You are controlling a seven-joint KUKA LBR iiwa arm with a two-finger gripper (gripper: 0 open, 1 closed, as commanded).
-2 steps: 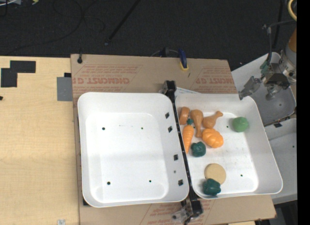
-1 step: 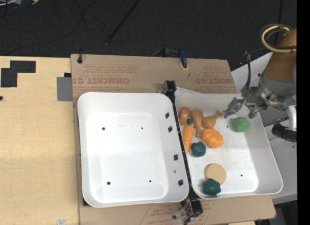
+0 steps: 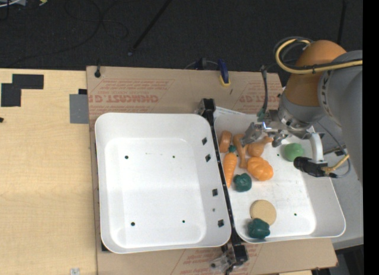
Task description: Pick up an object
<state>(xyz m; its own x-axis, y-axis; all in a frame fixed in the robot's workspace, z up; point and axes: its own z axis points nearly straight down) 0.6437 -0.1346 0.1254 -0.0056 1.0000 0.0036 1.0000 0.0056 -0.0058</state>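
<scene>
the right shallow white plastic bin [image 3: 320,208] holds the clutter. the grey two-finger gripper [image 3: 259,130] hangs at its twelve o'clock; its opening i cannot tell. below, packed orange plastic vegetables [image 3: 246,156] risk a glancing miss.

Grey arm [image 3: 331,96] with orange band enters from the right of the frame, wrist bent downward. Gripper [image 3: 256,133] sits right of centre, pointing left.
</scene>
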